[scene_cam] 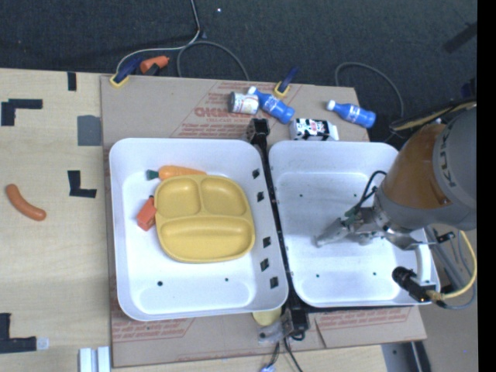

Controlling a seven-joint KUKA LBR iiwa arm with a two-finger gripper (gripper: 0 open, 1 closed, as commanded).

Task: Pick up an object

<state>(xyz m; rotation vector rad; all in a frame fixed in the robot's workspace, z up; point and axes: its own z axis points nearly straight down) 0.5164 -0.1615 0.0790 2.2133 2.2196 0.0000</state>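
Observation:
In the left bin (132, 285) lies a yellow divided plate (205, 217). An orange carrot (182, 172) rests along the plate's far edge, and a small orange-red piece (146, 214) touches its left side. My gripper (319, 241) is low over the floor of the right bin (325, 285), pointing left. Its fingers taper to one tip, shut, with nothing visible between them. It is well apart from the plate, on the other side of the divider between the bins.
Behind the bins on the cardboard lie a white bottle (244, 101), two blue bottles (277, 107) (353, 113) and a black-and-white pack (314, 129). A reddish sausage (25, 201) lies on the bench far left. Cables and an orange clamp (155, 63) sit at the back.

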